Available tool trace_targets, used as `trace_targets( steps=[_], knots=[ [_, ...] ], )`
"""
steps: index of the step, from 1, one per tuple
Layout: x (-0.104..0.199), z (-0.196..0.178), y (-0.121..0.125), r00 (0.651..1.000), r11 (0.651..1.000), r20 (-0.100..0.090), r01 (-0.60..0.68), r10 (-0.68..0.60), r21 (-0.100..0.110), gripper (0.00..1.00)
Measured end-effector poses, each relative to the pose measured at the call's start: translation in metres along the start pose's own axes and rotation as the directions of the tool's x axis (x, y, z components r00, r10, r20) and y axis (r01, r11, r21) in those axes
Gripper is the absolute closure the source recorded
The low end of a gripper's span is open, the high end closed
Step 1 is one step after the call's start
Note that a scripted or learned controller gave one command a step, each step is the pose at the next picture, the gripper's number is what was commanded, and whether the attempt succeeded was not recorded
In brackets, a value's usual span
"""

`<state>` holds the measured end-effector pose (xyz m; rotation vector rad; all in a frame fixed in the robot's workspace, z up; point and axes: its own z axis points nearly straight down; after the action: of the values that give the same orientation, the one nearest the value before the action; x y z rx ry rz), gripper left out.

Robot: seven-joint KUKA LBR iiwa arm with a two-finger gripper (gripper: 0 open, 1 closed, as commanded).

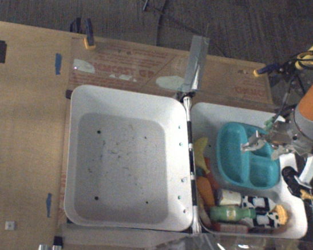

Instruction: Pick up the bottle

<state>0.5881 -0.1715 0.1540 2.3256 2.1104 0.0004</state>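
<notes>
Arm: the grey arm with its orange band reaches in from the right, its pincer (256, 142) hanging over the teal tray (243, 162) in the right bin (298, 225).
Pincer: metal fingers sit close over the tray's rim with nothing seen between them — whether they stand wide or narrow cannot be told from this slant.
Bottle: the green bottle (229, 213) lies flat on the bin floor, below the pincer and a little to its left in the view, near the bin's front wall.
Neighbours: a black-and-white cow-patterned toy (261, 204) lies just beside it, an orange carrot-like piece (205, 190) near its left end.
Axis: long axis runs roughly left to right; the narrower neck end seems to point right.
Step in hand: approach, by the look of it — travel to above the body, turn the fingers across the long axis, descend between the neighbours.
Left bin: the left bin (90, 106) sits well off to the pincer's left on the surface (17, 131).
</notes>
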Motion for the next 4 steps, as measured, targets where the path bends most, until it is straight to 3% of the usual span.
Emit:
trace_targets(
  steps=[1,2,3,4],
  knots=[
    [-0.004,0.018,0.002,0.998,0.998,-0.002,-0.056,0.056,0.002,0.0],
    [0.002,-0.005,-0.018,0.953,0.953,0.0,-0.304,0.304,0.004,0.0],
    [-0.022,0.054,0.003,0.902,0.902,-0.013,-0.432,0.432,0.0,0.0],
    [-0.002,0.058,-0.012,0.887,0.887,-0.002,-0.463,0.463,-0.004,0.0]
  ],
)
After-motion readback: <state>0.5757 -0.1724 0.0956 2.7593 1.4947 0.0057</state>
